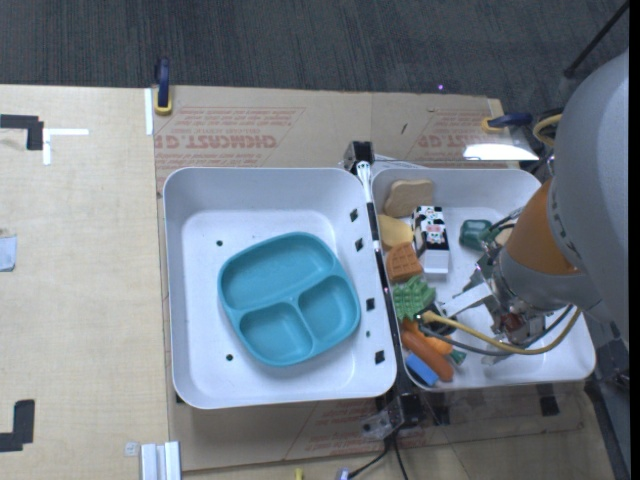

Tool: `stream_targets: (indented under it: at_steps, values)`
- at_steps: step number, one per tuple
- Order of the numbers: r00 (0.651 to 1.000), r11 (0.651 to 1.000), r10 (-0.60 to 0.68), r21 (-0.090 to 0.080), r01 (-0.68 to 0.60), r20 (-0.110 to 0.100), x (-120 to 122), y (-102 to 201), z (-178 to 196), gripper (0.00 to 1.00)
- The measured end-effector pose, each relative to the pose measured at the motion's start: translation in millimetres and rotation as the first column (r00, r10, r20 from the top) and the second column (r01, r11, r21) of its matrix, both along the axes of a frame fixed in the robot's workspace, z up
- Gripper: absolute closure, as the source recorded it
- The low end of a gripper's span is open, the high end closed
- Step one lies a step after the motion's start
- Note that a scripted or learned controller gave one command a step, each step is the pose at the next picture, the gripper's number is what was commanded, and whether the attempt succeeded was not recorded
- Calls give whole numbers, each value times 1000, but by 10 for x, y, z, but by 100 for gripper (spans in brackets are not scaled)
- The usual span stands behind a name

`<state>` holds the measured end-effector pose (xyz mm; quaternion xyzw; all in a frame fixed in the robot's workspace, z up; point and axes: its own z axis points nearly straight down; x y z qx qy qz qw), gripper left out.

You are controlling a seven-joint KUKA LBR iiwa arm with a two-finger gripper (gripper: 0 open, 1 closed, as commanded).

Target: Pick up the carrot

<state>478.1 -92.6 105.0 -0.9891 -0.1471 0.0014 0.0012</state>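
You have the carrot (430,349) lying low in the right bin (560,363), close to its near-left corner: a slim orange piece, longer than it is thick, set on a slant from upper left to lower right, with a second orange stretch just under it, so you may be looking at two carrot pieces side by side or one with a fold; the view does not settle which. Just beside it on the lower left sits a small blue block (421,370), touching or nearly so, and above it a leafy green toy (411,297) overlaps its upper end. A yellow cable (480,336) crosses right above the carrot, running toward the arm (560,228), which covers the bin's right half. The gripper (497,313) hangs over the middle of that bin, to the right of the carrot and apart from it; its tip is tangled among wires and brackets, so you cannot tell how it stands, and nothing orange shows in it. Farther up the bin you see a tan bread slice (407,195), a yellow wedge (394,231), an orange-brown block (402,263), a black-and-white box (431,230) and a dark green piece (475,234). The left bin (190,298) holds a teal plate (288,297) with three compartments.
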Motion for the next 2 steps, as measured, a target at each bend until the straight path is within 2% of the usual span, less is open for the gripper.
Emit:
stream_targets:
  at_steps: [1, 2]
  values:
    - [947, 947, 322, -1, -322, 1, 5, 618, 858, 0]
    - [990, 990, 140, -2, -140, -2, -5, 1446, 853, 0]
